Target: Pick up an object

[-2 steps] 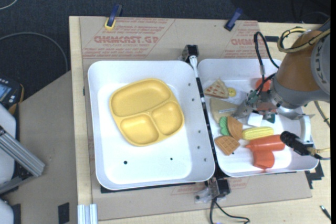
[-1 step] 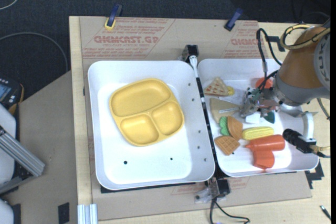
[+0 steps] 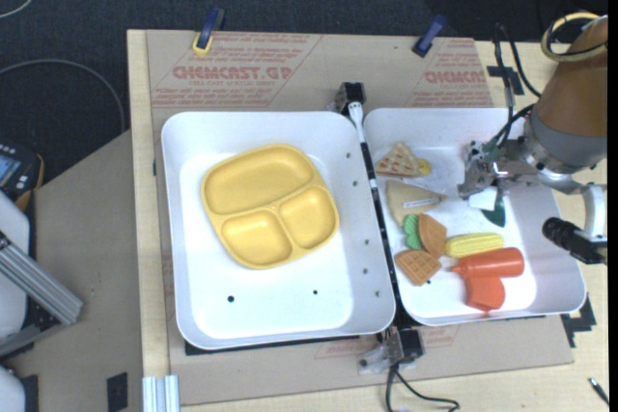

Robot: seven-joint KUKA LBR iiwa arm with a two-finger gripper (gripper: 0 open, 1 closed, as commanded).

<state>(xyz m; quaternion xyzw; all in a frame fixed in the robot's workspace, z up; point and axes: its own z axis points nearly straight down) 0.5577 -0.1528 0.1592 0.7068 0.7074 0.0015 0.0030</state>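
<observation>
Seen from the camera above, two shallow white bins are set side by side on the worktop. In the left bin a yellow divided plate is laid, with three compartments. In the right bin a group of toy foods is gathered: a sandwich wedge at the far left, a pale wedge just near of it, a green piece touching a brown cracker, a waffle at the near left, and a yellow corn cob lying against a red-orange pepper. The arm is reached in from the right, and the pincer is held low over the bin's far middle, to the right of the pale wedge. Whether it is open or closed cannot be told. A teal piece is seen just beside it.
</observation>
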